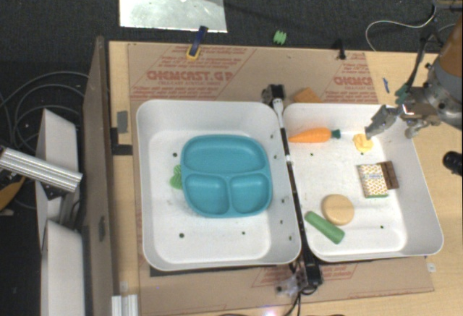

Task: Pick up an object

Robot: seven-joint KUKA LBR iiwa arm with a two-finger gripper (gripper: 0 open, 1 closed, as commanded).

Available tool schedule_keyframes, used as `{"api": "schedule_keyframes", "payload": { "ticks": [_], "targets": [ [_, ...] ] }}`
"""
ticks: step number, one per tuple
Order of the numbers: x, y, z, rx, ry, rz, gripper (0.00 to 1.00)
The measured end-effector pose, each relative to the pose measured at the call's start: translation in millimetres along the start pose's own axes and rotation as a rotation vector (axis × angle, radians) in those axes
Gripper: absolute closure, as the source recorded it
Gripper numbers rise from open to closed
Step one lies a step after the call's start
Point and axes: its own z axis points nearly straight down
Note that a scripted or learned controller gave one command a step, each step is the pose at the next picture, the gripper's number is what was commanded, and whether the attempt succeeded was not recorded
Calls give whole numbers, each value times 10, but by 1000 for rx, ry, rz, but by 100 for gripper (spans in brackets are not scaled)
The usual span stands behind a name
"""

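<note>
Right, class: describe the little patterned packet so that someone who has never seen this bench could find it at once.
Start at the right bin, the one without the blue plate. Along its right side, below the small yellow piece, lies the patterned packet. It is the only flat rectangle there, speckled with a dark brown strip along its edge; its neighbours are rounded.

Hand (379, 121) hovers by yellow piece (362, 142) — right bin (423, 195).

Teal plate (224, 183), orange carrot (309, 137), green cylinder (323, 227) (bins (155, 163) white), patterned packet (372, 180).
</note>
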Motion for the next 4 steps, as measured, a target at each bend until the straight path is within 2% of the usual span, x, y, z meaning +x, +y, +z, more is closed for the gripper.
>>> {"api": "schedule_keyframes", "payload": {
  "ticks": [1, 2, 3, 4],
  "targets": [
    [306, -209, 1158, 12, 4, 0, 0],
    [325, -608, 1975, 3, 2, 4, 0],
    [327, -577, 1834, -3, 1, 1, 100],
    [1003, -47, 880, -12, 2, -10, 100]
  ]
}}
